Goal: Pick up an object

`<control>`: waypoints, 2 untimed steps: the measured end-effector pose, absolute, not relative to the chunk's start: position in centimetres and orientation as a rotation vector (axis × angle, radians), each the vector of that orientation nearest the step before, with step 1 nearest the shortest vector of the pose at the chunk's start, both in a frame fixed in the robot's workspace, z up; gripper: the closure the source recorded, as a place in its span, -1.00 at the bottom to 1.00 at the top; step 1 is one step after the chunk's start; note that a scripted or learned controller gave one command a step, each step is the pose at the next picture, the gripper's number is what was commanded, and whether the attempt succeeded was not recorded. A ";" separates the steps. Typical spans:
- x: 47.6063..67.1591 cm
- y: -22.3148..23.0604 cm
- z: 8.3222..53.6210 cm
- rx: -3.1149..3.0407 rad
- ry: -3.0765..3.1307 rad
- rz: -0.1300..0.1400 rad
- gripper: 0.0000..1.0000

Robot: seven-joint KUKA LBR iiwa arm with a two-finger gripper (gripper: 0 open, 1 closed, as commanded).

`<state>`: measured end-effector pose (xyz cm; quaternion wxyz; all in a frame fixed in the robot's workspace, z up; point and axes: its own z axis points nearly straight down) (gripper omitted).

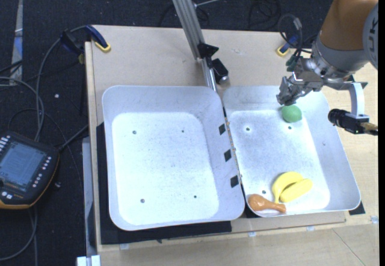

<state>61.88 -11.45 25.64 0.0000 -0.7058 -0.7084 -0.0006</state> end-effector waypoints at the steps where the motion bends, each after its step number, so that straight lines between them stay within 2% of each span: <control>1: 60.3 -6.6 26.3 -2.216 -2.226 -0.002 1.00; 2: 58.7 -2.3 26.5 -2.217 -2.225 -0.001 1.00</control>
